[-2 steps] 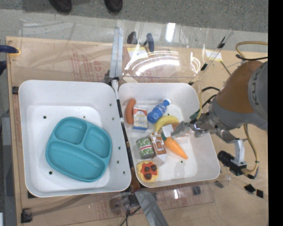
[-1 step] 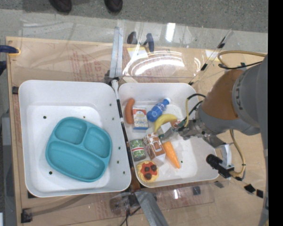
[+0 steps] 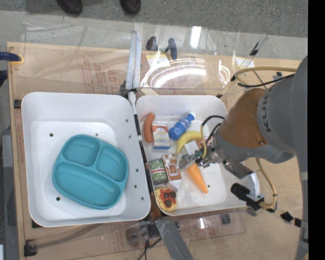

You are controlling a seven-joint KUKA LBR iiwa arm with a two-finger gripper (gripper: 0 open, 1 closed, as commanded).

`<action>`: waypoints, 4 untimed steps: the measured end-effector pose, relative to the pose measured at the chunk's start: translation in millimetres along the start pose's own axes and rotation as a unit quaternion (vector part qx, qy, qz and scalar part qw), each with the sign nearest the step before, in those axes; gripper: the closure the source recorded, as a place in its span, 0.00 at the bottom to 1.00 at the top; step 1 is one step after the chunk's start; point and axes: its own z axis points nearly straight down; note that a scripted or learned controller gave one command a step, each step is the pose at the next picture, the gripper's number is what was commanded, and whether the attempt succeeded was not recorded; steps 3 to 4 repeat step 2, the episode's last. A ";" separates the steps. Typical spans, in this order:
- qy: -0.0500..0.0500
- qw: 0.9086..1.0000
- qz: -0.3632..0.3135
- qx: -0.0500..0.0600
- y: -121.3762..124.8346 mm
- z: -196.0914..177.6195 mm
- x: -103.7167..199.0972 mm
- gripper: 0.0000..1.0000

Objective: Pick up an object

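Observation:
The right bin [image 3: 216, 104] holds several small items: a yellow banana [image 3: 187, 140], an orange carrot [image 3: 197, 179], a blue bottle [image 3: 182, 126] and a reddish sausage [image 3: 148, 128]. There are also a small white carton [image 3: 161, 136], a green packet [image 3: 157, 171], a brown packet [image 3: 171, 167] and a red-and-yellow piece [image 3: 167, 198] at the front edge. My gripper [image 3: 197, 157] reaches in from the right. It sits low between the banana and the top of the carrot, close to both. The wrist hides whether it touches either.
The left bin [image 3: 38, 110] holds a blue divided plate [image 3: 90, 170]. A metal divider rail [image 3: 133, 64] runs between the bins at the back. The arm's orange band and grey body [image 3: 260, 129] cover the right bin's right side, and cables trail near its front right corner.

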 end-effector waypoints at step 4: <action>0.012 1.000 0.005 0.006 72.6 -93.1 43.1 1.00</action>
